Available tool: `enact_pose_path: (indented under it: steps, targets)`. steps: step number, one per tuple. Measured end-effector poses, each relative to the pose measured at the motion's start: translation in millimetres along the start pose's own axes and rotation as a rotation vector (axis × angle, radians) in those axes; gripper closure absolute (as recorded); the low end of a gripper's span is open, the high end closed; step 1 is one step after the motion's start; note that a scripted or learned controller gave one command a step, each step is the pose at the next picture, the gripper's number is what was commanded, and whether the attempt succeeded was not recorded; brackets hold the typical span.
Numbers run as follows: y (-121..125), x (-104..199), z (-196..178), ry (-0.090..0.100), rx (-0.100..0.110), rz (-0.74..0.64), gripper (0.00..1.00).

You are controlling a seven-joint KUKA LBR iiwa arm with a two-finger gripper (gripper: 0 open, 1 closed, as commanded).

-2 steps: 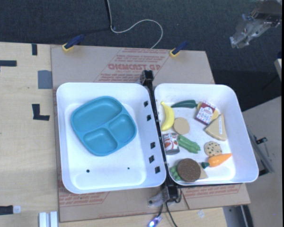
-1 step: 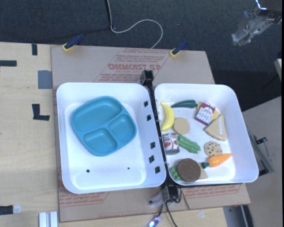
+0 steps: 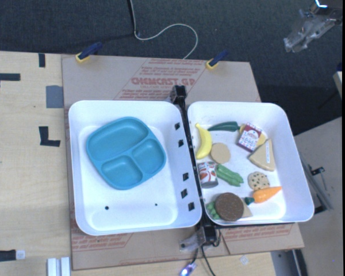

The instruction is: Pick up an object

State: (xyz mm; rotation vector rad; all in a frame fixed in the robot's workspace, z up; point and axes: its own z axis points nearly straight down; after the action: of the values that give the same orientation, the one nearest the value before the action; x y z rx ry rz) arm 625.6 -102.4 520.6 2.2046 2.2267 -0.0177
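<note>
The right bin [image 3: 290, 154] holds several toy foods: a yellow banana [image 3: 203, 141], a dark green chili [image 3: 223, 126], a small red box [image 3: 250, 137], a pale cheese wedge [image 3: 264, 156], a tan round cracker [image 3: 221, 153], a small can [image 3: 207, 174], a green pea pod [image 3: 229, 175], a chip cookie [image 3: 257, 180], an orange carrot [image 3: 267, 195] and a brown burger patty [image 3: 229, 206]. My gripper [image 3: 303, 34] hangs at the top right, high above the dark floor and well beyond the bin's far right corner, with nothing seen in it.
The left bin [image 3: 80, 200] holds a blue divided plate [image 3: 125, 152]. Both bins rest on a cardboard sheet [image 3: 161, 79] held by two clamps at its far edge. A white cable [image 3: 167, 30] loops behind the bins. A black divider [image 3: 184, 148] separates the bins.
</note>
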Motion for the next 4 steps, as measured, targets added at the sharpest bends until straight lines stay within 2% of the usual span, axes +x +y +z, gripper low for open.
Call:
enact_pose_path:
  steps: [4]
  targets:
    - [1.4, 1.8, -40.1, -0.005, 0.0, -0.004, 1.0]
